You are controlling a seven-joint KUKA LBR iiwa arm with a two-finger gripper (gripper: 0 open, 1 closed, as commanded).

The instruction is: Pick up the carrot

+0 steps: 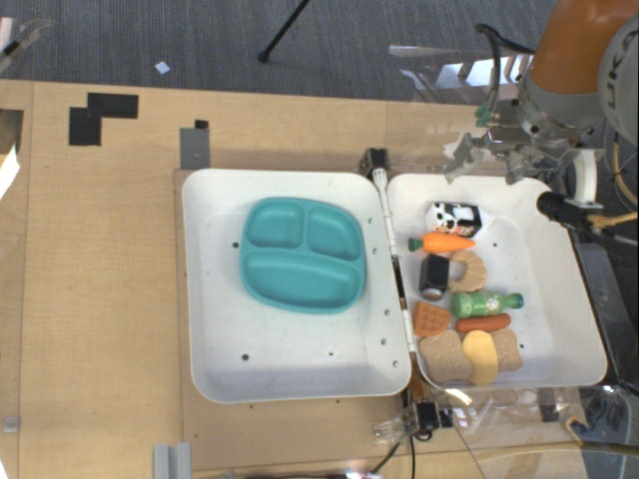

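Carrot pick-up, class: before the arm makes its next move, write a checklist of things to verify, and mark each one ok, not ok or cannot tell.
1. Carrot lies in the right bin, in plain sight: ok.
2. Nothing rests on top of the carrot: ok.
3. Free room around it: not ok; the black-and-white toy and the dark can crowd it.
4. Gripper above the carrot: not ok; it hangs at the bin's far rim.
5. Gripper carries nothing: cannot tell.

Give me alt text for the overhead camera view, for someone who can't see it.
An orange toy carrot lies among toy foods in the right white bin, while the grey-and-orange robot arm hangs over that bin's far edge. The left white bin holds a teal divided plate.
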